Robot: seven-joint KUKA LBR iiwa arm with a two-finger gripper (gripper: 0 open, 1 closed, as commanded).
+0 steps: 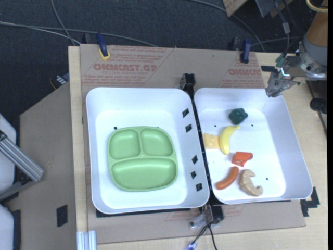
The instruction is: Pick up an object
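In the right bin (291,139) lie several toy foods: a dark green broccoli piece (238,115), a yellow banana (227,138), a pale yellow cheese wedge (210,140), a red-orange pepper piece (242,158), a sausage (227,179) and a tan croissant (250,183). My gripper (274,89) hangs at the bin's far right corner, above its rim and well away from every item. Nothing is seen between its fingers.
The left bin (99,139) holds a green divided plate (142,158). Black clips line the seam between the bins. Clamps (245,50) and cables sit along the far edge of the cardboard-covered bench.
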